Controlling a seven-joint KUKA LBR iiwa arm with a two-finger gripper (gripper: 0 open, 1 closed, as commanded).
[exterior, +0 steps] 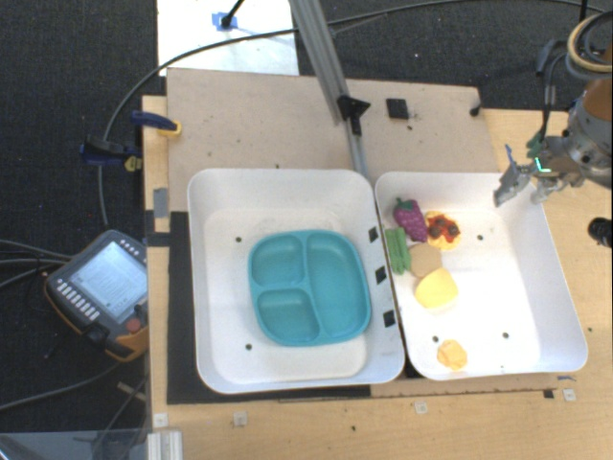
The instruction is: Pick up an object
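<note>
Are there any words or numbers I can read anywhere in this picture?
None can be read.
The handheld controller left of the bench has a lit screen, but whatever is on it is too small and blurred to read.
The teal divided plate, the toy foods and the white bins bear no writing.

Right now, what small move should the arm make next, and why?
Probably travel left and down toward the yellow block. The claw hovers at the right bin's upper right rim, holding nothing, while the toy foods lie clustered along that bin's left side.
</note>
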